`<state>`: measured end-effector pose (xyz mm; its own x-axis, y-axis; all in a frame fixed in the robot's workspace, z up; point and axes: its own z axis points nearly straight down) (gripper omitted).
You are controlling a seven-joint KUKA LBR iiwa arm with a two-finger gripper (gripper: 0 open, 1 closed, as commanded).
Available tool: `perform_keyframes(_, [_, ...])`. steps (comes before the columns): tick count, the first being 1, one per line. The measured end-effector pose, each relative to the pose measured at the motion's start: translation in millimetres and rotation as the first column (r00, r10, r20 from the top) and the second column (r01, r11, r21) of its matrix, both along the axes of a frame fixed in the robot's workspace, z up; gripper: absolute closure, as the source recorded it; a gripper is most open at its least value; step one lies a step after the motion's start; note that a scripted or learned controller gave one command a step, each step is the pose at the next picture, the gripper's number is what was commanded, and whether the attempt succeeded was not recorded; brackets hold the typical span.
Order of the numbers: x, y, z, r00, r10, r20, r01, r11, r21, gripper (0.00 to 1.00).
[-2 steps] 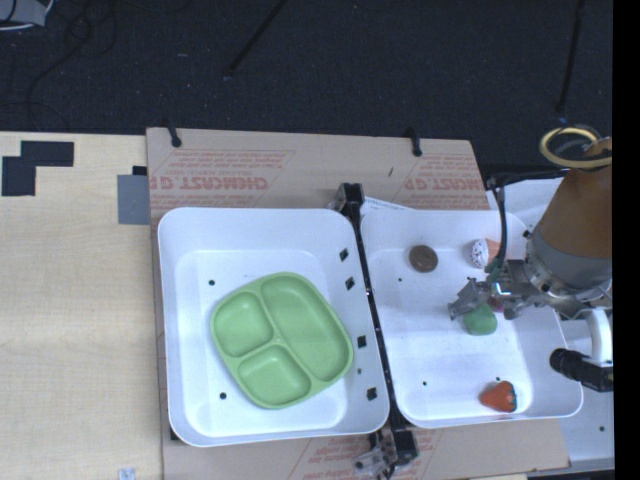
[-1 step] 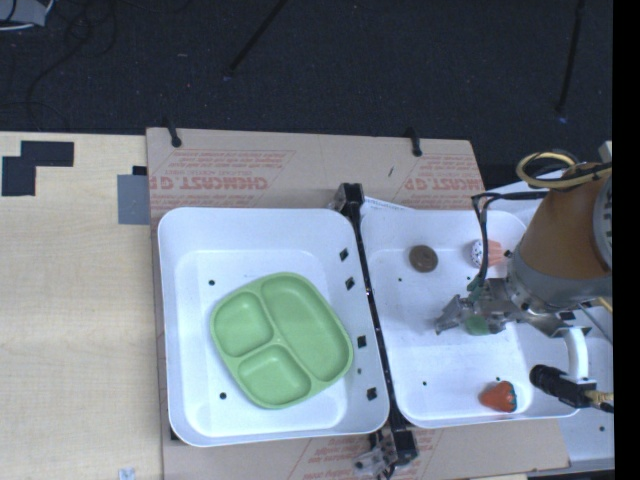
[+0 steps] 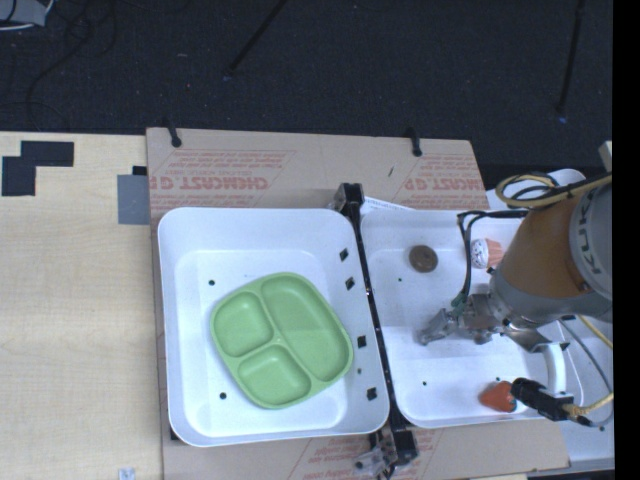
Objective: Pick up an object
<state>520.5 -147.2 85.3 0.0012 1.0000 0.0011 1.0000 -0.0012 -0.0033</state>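
Note:
My gripper hangs low over the middle of the right bin, pointing left, with the grey and orange arm behind it on the right. A small brown round object lies at the back of that bin, apart from the gripper. An orange-red object rests near the bin's front right corner. A white and orange item peeks out beside the arm at the back right, partly hidden. I see nothing held by the gripper.
The left bin holds a green divided plate. A black divider runs between the bins. Cables loop near the arm at the right. Cardboard lies under the bins.

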Motion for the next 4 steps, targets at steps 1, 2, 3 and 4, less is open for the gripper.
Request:
perform_keyframes(1, [1, -2, 14, 1.0, -0.005, 0.003, 0.005, 1.0, 0.0, 1.0])
perform_keyframes(2, [9, 0, 74, 1.0, 0.003, 0.007, -0.003, 1.0, -0.002, 1.0])
perform_keyframes(3, [10, -1, 117, 1.0, 0.002, 0.005, -0.002, 1.0, -0.001, 1.0])
perform_keyframes(4, [11, 42, 116, 1.0, 0.004, 0.0, -0.004, 1.0, 0.001, 1.0])
